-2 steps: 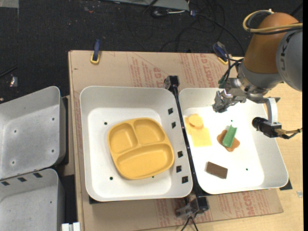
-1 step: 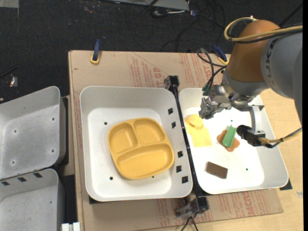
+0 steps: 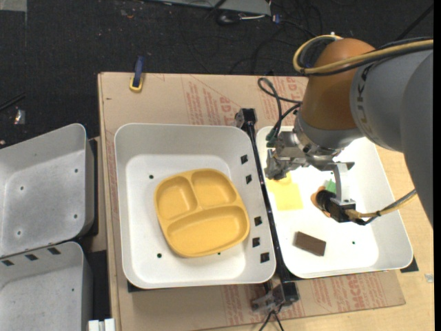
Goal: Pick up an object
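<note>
In the right bin (image 3: 386,254) lie a flat yellow square (image 3: 288,197), a small brown block (image 3: 309,243), and an orange and green piece (image 3: 325,193) partly hidden by the gripper's cabling. My gripper (image 3: 278,167) hangs low over the bin's left side, right at the far edge of the yellow square. The wrist and its hardware cover that edge, so contact with the square is unclear. Nothing is visibly held.
The left bin (image 3: 138,157) holds a yellow divided plate (image 3: 202,212). A black divider rail (image 3: 260,192) runs between the two bins, close to the gripper's left. The grey arm (image 3: 386,95) with its orange band (image 3: 337,81) covers the right bin's far part.
</note>
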Controlling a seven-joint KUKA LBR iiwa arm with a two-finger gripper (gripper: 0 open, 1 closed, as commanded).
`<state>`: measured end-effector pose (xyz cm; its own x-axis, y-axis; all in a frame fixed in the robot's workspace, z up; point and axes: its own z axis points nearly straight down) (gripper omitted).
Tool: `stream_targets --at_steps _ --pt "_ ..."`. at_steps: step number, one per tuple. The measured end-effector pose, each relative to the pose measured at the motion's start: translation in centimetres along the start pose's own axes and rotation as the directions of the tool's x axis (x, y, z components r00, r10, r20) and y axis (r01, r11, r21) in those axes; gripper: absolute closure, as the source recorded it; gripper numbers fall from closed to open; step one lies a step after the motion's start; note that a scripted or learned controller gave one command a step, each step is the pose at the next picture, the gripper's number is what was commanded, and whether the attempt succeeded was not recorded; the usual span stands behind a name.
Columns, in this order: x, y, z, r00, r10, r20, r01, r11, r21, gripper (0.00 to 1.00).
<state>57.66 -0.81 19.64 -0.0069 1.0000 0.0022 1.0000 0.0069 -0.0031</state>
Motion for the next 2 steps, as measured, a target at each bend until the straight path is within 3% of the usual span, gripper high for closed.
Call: stream_targets --at_steps 2 --pt "9.2 -2.7 -2.6 1.0 -0.001 0.001 0.001 1.0 -0.003 1.0"
